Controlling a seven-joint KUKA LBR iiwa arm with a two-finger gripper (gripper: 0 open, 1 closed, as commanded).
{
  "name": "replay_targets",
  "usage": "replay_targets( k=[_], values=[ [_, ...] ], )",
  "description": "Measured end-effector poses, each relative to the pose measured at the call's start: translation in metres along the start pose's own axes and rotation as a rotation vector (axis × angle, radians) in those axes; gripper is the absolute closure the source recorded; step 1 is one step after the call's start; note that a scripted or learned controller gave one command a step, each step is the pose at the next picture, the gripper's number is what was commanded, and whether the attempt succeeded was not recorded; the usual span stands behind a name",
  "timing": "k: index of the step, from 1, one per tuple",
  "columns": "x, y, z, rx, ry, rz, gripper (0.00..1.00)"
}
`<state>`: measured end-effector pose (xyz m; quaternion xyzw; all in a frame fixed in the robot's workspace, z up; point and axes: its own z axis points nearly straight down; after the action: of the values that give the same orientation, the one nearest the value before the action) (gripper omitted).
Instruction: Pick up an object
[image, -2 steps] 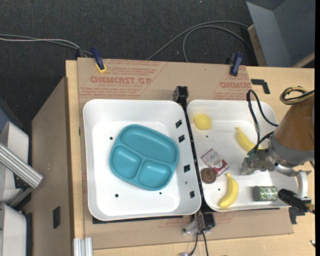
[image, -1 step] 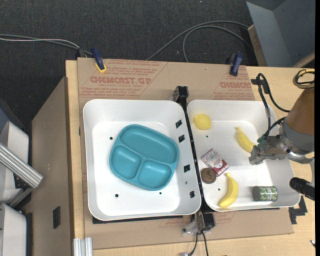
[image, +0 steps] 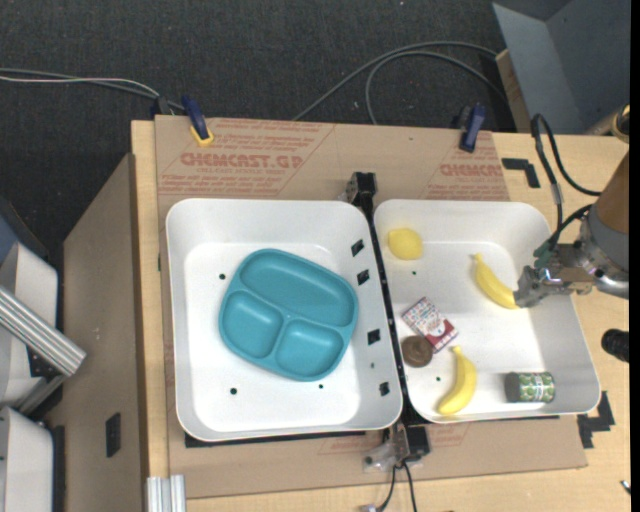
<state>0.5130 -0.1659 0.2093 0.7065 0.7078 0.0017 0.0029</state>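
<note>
Right bin (image: 560, 340), claw (image: 528, 289) beside banana (image: 493, 282)

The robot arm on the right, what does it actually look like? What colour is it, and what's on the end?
The arm is a rounded grey tube with an orange band above the wrist. At its tip sits a small claw of grey metal, blocky and angular, with darker parts. A thin black cable loops along the bench's right side toward it. No lettering or markings can be made out on it.
</note>
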Motion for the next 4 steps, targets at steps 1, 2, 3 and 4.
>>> replay_targets(
  k=[1, 2, 3, 4],
  values=[
    [0.000, 0.002, -0.054, -0.001, 0.000, 0.000, 1.00],
    [0.053, 0.009, -0.039, 0.008, 0.005, -0.005, 1.00],
    [0.110, 0.017, -0.026, 0.010, 0.005, -0.004, 1.00],
    [0.169, 0.024, -0.017, 0.010, 0.005, -0.005, 1.00]
  ],
)
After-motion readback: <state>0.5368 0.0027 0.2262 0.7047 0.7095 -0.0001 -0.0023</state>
